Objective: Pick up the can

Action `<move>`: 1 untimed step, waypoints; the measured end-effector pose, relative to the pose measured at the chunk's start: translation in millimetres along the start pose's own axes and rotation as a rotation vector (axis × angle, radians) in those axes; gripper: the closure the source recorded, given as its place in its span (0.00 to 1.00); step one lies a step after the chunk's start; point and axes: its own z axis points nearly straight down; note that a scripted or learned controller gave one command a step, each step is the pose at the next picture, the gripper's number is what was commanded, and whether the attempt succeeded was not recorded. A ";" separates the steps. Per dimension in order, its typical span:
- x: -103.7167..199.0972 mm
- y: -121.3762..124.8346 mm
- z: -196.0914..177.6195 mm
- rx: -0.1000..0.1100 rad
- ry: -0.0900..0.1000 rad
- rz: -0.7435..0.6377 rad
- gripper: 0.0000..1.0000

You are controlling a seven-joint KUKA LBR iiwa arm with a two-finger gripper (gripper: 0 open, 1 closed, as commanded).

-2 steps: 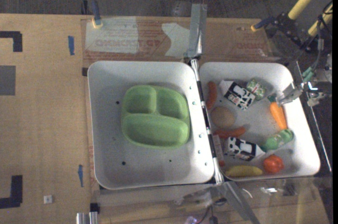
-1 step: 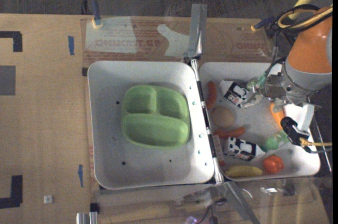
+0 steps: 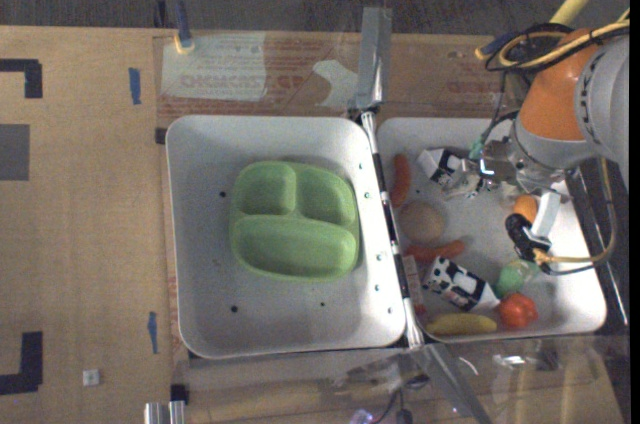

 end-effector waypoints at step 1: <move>-5.4 34.8 2.4 0.052 0.002 0.109 0.00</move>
